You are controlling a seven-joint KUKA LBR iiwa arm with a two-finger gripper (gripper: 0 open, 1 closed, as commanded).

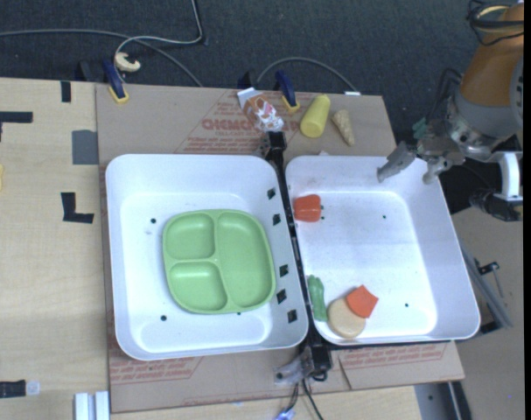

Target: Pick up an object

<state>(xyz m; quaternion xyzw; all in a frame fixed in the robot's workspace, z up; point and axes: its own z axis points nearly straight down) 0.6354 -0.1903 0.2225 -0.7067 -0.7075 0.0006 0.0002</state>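
Note:
The right bin holds a small red-orange block near its left wall. At its front lie a tan round piece, an orange wedge resting on it and a green strip. My gripper hangs over the far right corner of this bin, open, with nothing between its fingers. It is well apart from all these objects.
The left bin holds a green divided plate. Beyond the bins on the cardboard lie a yellow cylinder, a tan cone and a small wrapped item. Cables run across the dark floor at the back.

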